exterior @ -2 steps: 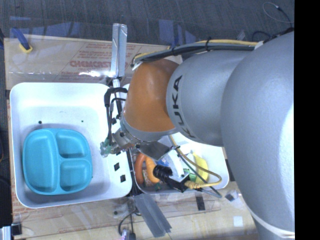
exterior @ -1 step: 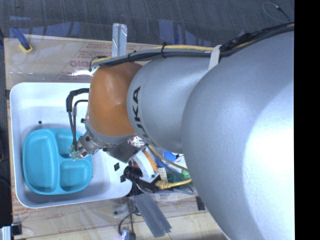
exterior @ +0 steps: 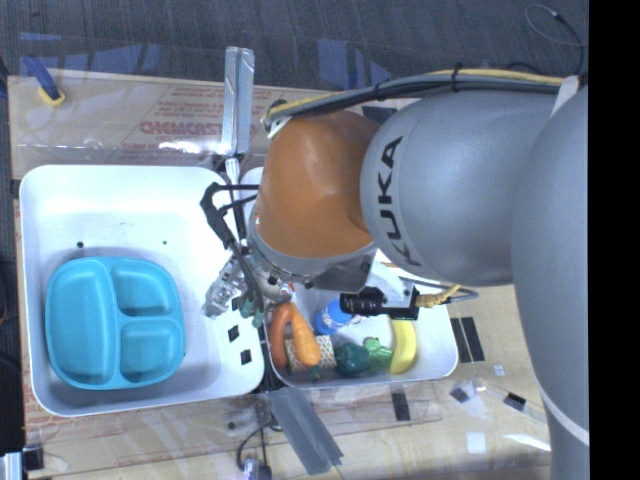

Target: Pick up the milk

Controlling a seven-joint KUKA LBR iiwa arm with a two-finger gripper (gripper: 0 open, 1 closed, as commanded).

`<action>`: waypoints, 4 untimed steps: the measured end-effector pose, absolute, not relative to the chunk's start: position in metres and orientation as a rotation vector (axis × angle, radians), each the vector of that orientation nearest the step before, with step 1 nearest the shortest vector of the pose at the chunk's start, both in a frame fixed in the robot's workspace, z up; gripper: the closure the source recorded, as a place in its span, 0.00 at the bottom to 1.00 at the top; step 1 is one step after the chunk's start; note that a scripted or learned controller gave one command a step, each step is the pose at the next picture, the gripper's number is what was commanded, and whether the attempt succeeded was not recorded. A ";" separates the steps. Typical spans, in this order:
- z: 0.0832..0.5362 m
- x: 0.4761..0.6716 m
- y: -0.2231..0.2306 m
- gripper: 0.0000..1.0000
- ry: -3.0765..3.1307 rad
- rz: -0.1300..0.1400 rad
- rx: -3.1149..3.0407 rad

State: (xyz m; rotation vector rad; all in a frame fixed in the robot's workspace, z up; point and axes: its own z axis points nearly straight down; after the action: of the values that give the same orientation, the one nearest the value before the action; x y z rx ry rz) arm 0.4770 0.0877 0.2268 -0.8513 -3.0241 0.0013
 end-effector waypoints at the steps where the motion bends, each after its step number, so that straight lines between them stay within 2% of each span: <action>1: 0.225 0.476 0.154 1.00 -3.007 0.001 -0.908; 2: 0.163 0.476 0.116 1.00 -3.134 0.002 -0.170; 3: 0.192 0.477 0.057 1.00 -3.141 0.000 -0.101; 4: 0.203 0.479 0.058 1.00 -3.144 0.000 -0.094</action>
State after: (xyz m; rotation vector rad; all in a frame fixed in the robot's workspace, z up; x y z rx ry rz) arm 0.4787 0.0578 0.2025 -0.0941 -3.1438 -0.0003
